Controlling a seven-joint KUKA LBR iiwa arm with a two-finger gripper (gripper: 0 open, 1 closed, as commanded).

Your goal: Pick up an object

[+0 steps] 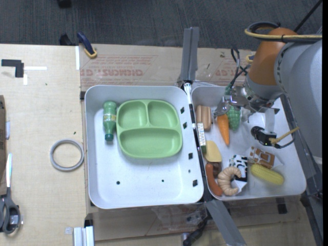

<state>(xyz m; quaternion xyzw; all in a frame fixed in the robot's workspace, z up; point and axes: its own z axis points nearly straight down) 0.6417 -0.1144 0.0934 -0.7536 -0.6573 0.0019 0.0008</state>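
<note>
Carrot (223, 129) lies in right bin (292, 184), touching green corn-like toy (234, 118), hotdog (203, 118) just beside. Gripper (229, 104) sits low over them (finger state: cannot tell). Risk: crowding, fingers strike neighbour or pinch two; rounded carrot slips.

Dark carpet-like floor (154, 9), pale wooden bench (41, 111), cardboard sheet (133, 65)

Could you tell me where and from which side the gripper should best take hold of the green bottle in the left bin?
Probably from straight above, closing across the middle of the green bottle. It lies flat with open floor on its left and the green tray close on its right.
</note>
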